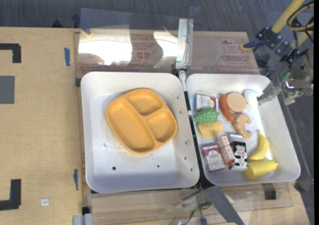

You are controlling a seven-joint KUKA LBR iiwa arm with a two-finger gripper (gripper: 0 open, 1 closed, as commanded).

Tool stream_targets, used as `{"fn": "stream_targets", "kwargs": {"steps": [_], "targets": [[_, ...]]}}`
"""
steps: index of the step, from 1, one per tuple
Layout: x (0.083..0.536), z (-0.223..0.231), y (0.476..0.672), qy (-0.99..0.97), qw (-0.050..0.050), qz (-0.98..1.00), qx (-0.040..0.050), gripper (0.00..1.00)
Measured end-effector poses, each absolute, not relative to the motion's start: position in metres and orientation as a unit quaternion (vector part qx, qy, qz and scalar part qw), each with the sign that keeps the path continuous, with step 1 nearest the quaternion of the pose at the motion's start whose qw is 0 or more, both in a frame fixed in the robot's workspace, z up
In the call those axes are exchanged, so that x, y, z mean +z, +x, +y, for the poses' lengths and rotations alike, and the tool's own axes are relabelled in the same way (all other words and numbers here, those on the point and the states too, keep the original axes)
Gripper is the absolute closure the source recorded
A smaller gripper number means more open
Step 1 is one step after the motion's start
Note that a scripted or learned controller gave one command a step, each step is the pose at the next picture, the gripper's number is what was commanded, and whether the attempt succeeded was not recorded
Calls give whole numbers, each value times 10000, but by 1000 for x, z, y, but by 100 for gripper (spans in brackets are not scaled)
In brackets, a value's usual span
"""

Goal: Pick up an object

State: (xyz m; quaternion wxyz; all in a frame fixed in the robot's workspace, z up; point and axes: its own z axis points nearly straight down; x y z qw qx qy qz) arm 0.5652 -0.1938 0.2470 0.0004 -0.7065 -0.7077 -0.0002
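The gripper hangs over the right bin's upper right edge; whether it is wide or narrow cannot be told. The toy food lies to its left and below: an orange disc nearest, a banana lower, well apart.

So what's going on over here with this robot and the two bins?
A robot arm is reaching in over the right bin, which holds a jumble of toy food: a banana, a lemon, small cartons and more. Its gripper sits near the bin's upper right corner, beside the food but with nothing seen between its fingers. The left bin holds a yellow divided plate. Nothing looks picked up yet.
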Motion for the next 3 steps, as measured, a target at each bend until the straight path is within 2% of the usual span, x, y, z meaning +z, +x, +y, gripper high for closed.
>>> {"fn": "stream_targets", "kwargs": {"steps": [1, 2, 3], "targets": [[111, -140, 580, -7824, 43, -6227, 26, 0], [87, -141, 555, -8085, -15, -5885, -21, 0], [99, -141, 556, -8090, -28, -5879, -39, 100]]}}
